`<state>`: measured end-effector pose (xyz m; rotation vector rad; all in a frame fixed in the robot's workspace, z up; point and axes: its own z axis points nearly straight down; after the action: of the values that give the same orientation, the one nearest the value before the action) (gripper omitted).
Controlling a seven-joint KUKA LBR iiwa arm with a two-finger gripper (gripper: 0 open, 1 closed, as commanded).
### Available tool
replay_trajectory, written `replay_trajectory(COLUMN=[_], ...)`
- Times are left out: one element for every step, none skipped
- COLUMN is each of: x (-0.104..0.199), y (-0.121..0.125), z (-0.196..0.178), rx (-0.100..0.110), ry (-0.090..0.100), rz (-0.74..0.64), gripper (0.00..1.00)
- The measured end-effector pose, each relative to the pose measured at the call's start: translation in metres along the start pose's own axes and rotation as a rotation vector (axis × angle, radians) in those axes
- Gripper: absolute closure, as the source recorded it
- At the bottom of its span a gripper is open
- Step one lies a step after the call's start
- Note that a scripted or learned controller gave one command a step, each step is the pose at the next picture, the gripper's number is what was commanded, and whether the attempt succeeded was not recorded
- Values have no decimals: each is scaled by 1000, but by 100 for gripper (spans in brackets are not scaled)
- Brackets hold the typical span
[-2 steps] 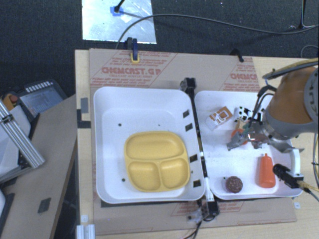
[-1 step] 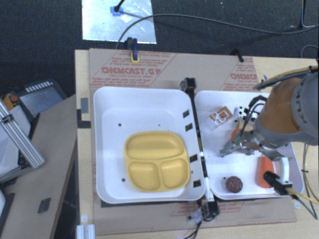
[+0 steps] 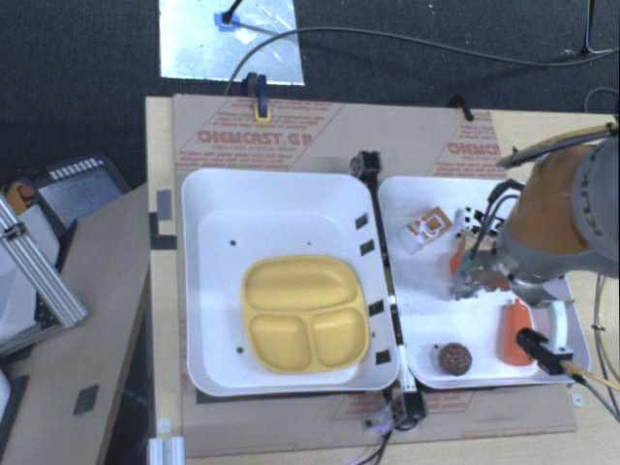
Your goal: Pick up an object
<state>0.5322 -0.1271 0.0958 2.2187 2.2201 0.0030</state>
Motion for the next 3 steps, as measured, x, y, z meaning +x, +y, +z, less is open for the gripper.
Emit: replay_trajectory(x=[-9, -7, -17], y=[4, 10, 13], z=[-47, -111, -170], rx=[-2, -5, -5], ry=[-1, -1, -2], rz=[0, -4, -3], gripper=[100, 100, 100])
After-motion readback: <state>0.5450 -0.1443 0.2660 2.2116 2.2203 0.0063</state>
